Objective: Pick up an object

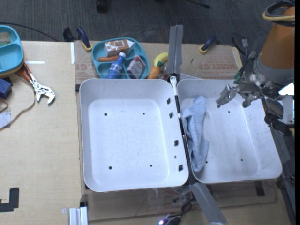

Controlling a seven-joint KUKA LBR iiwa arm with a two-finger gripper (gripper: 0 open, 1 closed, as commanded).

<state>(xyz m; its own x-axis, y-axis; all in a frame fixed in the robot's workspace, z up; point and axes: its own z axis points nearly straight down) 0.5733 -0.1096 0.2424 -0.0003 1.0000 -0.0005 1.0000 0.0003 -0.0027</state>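
Hovering my gripper, fingers spread and holding nothing, over the right bin's far end, cloth bunched along its left wall.

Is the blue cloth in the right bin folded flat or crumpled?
Crumpled. The cloth lies bunched in uneven folds along the right bin's left wall.
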